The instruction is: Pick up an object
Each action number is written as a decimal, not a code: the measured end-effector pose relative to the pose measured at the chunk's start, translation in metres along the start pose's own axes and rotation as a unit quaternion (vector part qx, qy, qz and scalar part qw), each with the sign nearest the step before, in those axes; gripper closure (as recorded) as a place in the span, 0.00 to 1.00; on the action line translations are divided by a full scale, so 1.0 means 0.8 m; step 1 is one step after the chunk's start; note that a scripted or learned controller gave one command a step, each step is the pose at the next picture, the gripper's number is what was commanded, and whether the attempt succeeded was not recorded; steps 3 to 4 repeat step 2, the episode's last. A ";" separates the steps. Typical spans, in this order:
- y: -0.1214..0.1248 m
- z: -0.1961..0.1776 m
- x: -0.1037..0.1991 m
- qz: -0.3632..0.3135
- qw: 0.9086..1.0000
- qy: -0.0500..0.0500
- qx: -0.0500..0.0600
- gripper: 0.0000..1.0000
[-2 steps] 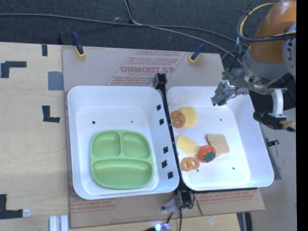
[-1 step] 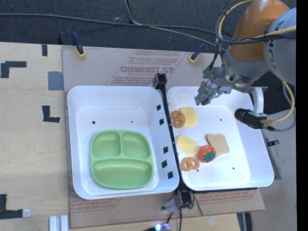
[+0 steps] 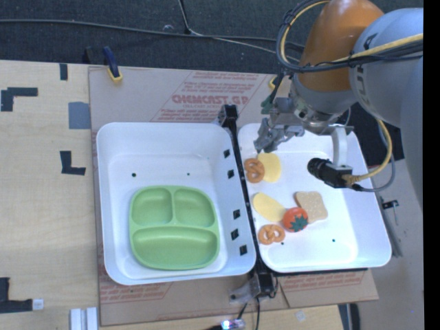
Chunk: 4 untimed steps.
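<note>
1. Hovering over the far left part of the right bin (image 3: 364, 249), the gripper (image 3: 269, 140) hangs just above the upper pretzel (image 3: 254, 170); whether it is apart or together cannot be told from this angle.
2. Nothing shows clamped in it.
3. Using that upper pretzel as the landmark: a pale yellow piece (image 3: 271, 167) touches its right side.
4. Nearer the camera from the pretzel lies a second yellow piece (image 3: 267, 205).
5. Further that way sits a second pretzel (image 3: 271, 234), with a red tomato (image 3: 295, 219) just beside it.
6. A slice of toast (image 3: 313, 205) touches the tomato, right of and below the upper pretzel.
7. Well left of the pretzel, the left bin (image 3: 113, 150) holds a green divided plate (image 3: 174, 227).
</note>
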<state>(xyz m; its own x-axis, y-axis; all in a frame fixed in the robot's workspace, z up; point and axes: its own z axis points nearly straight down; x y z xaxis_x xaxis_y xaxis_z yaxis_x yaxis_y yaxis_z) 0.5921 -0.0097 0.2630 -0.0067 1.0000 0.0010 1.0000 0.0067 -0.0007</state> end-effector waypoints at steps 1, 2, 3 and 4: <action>-0.003 0.028 0.069 0.000 1.000 0.000 0.001 1.00; -0.002 0.043 0.128 0.001 1.000 -0.001 0.001 1.00; -0.002 0.043 0.128 0.001 1.000 -0.001 0.001 1.00; -0.002 0.043 0.128 0.001 1.000 -0.001 0.001 1.00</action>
